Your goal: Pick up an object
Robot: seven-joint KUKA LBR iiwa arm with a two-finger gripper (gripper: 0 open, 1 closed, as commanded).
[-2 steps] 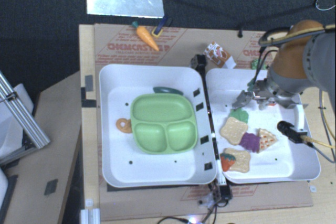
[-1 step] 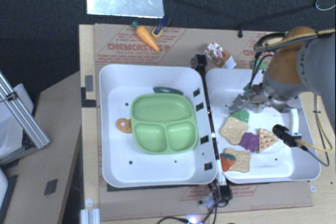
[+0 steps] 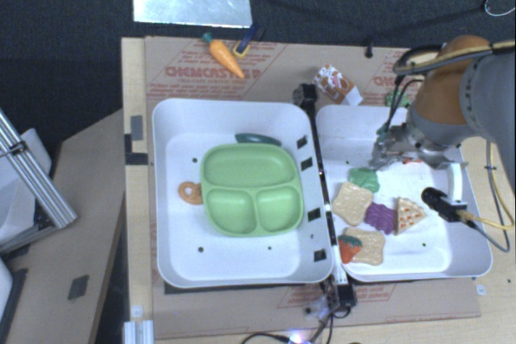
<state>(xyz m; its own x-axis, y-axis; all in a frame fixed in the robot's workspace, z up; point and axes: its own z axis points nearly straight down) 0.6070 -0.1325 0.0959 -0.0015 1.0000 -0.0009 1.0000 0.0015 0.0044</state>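
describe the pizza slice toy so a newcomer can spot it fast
Look in the right-hand shallow white bin, at the cluster of toy foods. The small triangular pizza slice lies at the cluster's right end, beside a purple bumpy piece. It alone has red-spotted topping.

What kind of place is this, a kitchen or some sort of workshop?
Most likely a robotics test bench, not a kitchen. A grey robot arm with an orange band reaches over two shallow white bins, and the food is toys: a plastic pizza slice and a green divided plate.
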